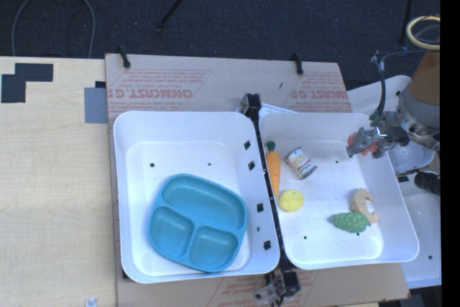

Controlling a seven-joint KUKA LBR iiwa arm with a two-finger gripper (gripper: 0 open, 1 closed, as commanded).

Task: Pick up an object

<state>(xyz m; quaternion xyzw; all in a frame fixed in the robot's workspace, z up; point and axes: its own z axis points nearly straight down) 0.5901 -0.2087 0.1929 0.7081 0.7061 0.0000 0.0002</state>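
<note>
The right bin holds an orange carrot along its left wall, a small tin can, a yellow ball, a green bumpy vegetable and a tan bread-like piece touching it. My gripper hangs at the bin's upper right edge, above and to the right of the can, well apart from every object. Nothing shows between its fingers.
The left bin holds a blue divided plate. A black divider with clips runs between the two bins. Cardboard lies under and behind both bins. Cables trail near the arm at the right.
</note>
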